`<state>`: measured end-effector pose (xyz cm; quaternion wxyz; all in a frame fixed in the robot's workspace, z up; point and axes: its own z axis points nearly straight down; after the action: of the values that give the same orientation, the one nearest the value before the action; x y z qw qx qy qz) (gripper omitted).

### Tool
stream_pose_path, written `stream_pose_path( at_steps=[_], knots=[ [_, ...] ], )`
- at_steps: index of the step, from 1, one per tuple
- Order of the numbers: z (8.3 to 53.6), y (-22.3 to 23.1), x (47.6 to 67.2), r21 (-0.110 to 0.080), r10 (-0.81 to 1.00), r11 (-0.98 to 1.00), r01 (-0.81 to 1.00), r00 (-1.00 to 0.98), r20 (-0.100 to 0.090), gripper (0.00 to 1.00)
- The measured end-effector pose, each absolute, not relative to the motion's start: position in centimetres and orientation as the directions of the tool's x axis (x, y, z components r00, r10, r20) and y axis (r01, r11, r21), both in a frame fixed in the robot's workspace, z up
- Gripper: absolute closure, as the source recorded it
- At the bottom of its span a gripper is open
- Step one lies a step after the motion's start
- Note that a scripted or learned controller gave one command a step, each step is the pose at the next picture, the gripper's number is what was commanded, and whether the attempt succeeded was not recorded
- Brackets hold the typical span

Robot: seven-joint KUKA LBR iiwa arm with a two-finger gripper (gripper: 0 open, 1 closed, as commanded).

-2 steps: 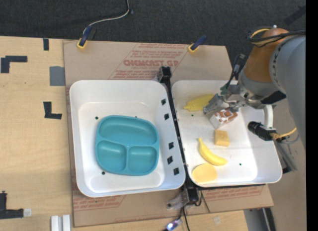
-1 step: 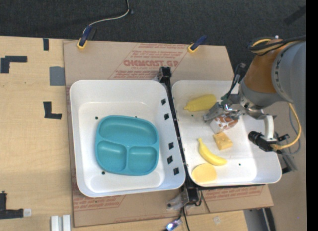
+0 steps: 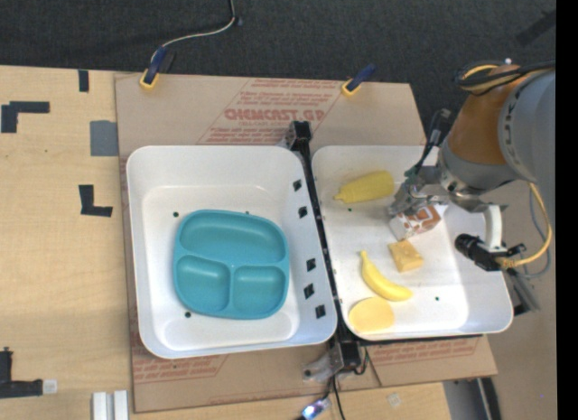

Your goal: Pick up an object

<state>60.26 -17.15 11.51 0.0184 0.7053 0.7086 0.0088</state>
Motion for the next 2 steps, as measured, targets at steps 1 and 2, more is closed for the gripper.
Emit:
stream_pose_path(
  at_steps=[1,2],
  knots=[
    [15.1,-13.9,47.7,-0.01,1.0,-0.001,1.0,0.001,0.004,1.0],
    [18.6,-6.3,50.6,0.001,1.0,0.008,1.0,-0.008,0.001,1.0]
  ],
)
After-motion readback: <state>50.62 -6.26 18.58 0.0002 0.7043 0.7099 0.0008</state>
